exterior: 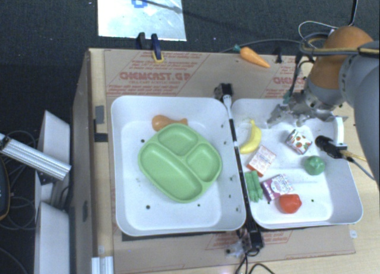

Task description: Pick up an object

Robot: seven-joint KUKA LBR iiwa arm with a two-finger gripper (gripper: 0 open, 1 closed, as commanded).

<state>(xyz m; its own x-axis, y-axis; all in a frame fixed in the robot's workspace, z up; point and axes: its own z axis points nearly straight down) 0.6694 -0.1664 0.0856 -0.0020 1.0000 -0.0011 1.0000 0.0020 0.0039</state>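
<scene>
We record one fixed camera, mounted above the desk (178, 68) and looking down at a slant. It stands far enough back to take in both white bins (127, 166) whole. The arm (356, 76) enters at three o'clock.

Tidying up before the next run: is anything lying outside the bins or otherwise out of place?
Yes. A toy carrot lies on the bench board behind the right bin, outside both bins. In the left bin, the green divided plate sits askew, partly covering an orange item at its far edge.
</scene>
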